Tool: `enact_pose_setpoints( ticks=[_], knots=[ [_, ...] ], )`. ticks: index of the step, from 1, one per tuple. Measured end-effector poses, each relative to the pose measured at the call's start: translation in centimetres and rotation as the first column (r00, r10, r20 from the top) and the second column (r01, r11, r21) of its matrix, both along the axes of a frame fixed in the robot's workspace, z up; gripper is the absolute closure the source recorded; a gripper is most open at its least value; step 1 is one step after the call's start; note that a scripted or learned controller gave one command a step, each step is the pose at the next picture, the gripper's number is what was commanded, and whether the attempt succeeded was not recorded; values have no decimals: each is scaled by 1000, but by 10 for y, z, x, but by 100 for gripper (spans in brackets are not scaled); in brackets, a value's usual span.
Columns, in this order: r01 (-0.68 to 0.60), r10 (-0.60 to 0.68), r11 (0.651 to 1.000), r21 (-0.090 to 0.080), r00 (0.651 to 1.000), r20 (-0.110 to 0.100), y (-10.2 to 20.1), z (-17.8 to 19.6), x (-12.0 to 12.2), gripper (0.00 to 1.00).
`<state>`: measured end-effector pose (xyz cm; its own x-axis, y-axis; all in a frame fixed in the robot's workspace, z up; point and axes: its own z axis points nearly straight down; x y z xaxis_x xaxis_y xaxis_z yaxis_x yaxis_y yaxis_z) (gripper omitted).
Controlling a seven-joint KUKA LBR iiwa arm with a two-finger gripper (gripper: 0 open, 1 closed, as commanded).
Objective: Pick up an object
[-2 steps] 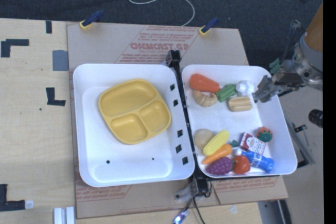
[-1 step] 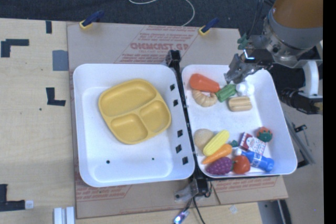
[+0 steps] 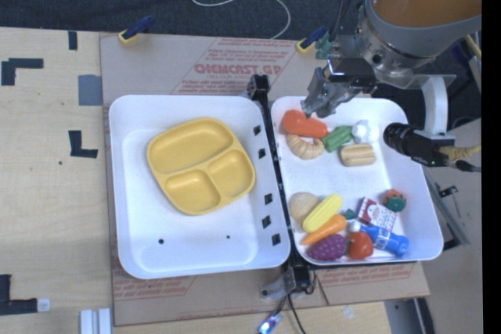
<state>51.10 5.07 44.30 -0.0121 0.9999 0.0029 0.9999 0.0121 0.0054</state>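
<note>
While the yellow plate (image 3: 202, 166) sits idle in the left bin (image 3: 133, 246), we would lower straight onto the orange toy (image 3: 303, 123) at the upper left of the right bin (image 3: 427, 227); our gripper (image 3: 327, 99) hangs just above it, and we cannot tell how its jaws stand, so we should check the croissant (image 3: 305, 146) touching it stays clear
</note>
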Motion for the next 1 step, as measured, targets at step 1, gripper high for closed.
enact_pose_setpoints(
  ticks=[1],
  knots=[
    [4, -4, 1000, -2, 1000, -6, 56, 4, -29, 100]
  ],
)
